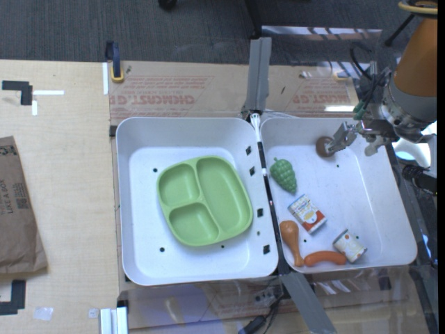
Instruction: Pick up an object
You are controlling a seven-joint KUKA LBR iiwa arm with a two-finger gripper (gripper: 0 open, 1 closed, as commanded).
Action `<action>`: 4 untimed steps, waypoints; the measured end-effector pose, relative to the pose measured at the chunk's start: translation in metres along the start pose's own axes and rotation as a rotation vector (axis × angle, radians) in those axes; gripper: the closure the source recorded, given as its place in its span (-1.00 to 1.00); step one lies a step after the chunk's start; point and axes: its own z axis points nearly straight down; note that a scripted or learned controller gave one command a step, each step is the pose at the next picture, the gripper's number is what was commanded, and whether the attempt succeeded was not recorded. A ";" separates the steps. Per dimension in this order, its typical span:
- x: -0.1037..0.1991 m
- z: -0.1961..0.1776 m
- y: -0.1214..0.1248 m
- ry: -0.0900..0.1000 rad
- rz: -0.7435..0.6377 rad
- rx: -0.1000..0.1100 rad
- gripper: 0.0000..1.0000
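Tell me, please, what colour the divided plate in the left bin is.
Light green; the plate shows in the camera view.

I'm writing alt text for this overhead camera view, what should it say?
A robot arm's pincer hovers at the far edge of the right white bin, which holds toy foods, including green grapes and a small carton. The left bin holds a green divided plate.

A green plate (pixel 204 201) lies in the left bin (pixel 132 186); the gripper (pixel 356 139) hovers over the right bin (pixel 389 207) (toy food inside).

Grey arm (pixel 417 54) reaching in from right, orange-banded wrist, jaws spread, pointing leftward
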 end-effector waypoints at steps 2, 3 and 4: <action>-0.042 0.158 0.082 -0.001 -0.060 -0.004 -1.00; -0.043 0.149 0.082 -0.002 -0.060 -0.004 1.00; -0.043 0.149 0.082 -0.002 -0.060 -0.004 -1.00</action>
